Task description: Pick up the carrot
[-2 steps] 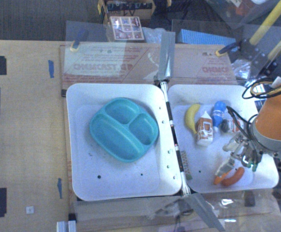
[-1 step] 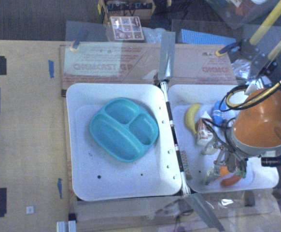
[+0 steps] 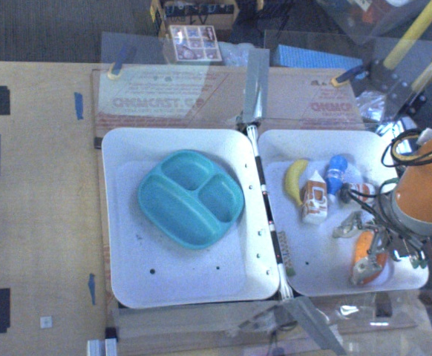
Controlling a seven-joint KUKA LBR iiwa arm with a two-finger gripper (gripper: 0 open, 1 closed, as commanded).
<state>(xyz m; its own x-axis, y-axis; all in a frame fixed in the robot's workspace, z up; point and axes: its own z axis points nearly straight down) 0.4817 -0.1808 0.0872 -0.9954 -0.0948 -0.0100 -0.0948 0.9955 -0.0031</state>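
While poised low over carrot (image 3: 362,252) at right bin's (image 3: 275,199) front right corner, gripper (image 3: 377,249) at grasp step; finger state cannot tell. Carrot lies apart from banana (image 3: 296,179) and carton (image 3: 315,201). Next, by judgement: clamp on carrot, then lift straight up.

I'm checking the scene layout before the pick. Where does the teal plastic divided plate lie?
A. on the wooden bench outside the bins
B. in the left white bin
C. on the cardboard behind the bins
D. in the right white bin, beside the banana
B: the teal plastic divided plate lies flat in the left white bin, while the yellow banana and the orange carrot lie in the right white bin.
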